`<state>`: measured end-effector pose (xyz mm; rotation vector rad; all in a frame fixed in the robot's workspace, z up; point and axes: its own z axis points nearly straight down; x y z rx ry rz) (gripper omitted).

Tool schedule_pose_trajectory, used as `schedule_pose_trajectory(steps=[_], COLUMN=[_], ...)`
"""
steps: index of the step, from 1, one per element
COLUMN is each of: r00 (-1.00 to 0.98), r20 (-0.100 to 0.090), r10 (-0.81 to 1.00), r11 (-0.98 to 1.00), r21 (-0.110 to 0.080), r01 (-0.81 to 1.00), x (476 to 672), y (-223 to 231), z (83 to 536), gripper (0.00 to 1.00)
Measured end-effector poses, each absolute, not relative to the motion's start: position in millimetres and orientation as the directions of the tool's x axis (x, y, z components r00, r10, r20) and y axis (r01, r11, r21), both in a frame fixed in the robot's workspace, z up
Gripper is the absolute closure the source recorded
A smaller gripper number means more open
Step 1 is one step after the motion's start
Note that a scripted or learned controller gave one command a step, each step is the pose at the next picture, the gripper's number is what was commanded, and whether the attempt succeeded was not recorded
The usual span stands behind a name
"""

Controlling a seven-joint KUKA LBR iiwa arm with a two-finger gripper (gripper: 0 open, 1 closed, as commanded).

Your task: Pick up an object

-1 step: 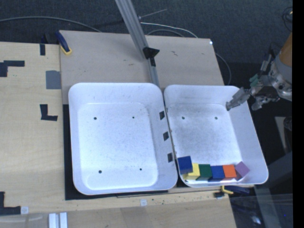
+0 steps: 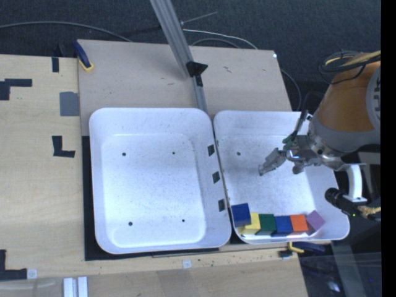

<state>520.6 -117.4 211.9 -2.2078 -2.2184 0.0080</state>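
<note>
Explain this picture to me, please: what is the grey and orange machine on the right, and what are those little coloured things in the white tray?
One camera looks down at a slant on a bench. The machine is a robot arm reaching in from the right. Its gripper, a two-fingered claw, hangs over the right bin with nothing between its fingers. The coloured things are small blocks lined up along that bin's near edge: blue, yellow, green, blue, orange, purple. The left bin sits beside it. The job is to pick one block up.

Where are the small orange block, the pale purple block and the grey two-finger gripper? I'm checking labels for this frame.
small orange block (image 2: pixel 299 223): camera view, on its top face.
pale purple block (image 2: pixel 315 219): camera view, on its top face.
grey two-finger gripper (image 2: pixel 281 164): camera view, midway between its fingertips.
</note>
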Motion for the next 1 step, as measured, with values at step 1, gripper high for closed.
schedule_pose_trajectory(steps=[1], r00=[-0.009], r20=[0.002], r10=[1.000], r11=[0.009], r21=[0.004], r01=[1.000], x=[525.6], y=[-47.5], z=[264.4], gripper=[0.00])
